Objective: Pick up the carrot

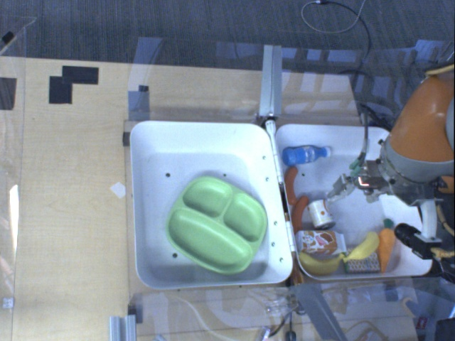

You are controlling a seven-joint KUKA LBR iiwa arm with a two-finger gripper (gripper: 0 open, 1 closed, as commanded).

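The carrot (386, 247) is a short orange piece with a green tip, standing on end at the front right of the right bin (334, 137), just right of a banana (359, 251). My gripper (353, 192) hangs over the middle of that bin, up and to the left of the carrot and apart from it. Its fingers look spread, with nothing between them. The grey and orange arm (426, 130) covers the bin's right side.
The right bin also holds a blue bottle (306, 154), two red sausages (293, 190), a small can (320, 214), a snack packet (318, 242) and a grey scrubber (362, 263). A green divided plate (217, 224) lies in the left bin (153, 190).
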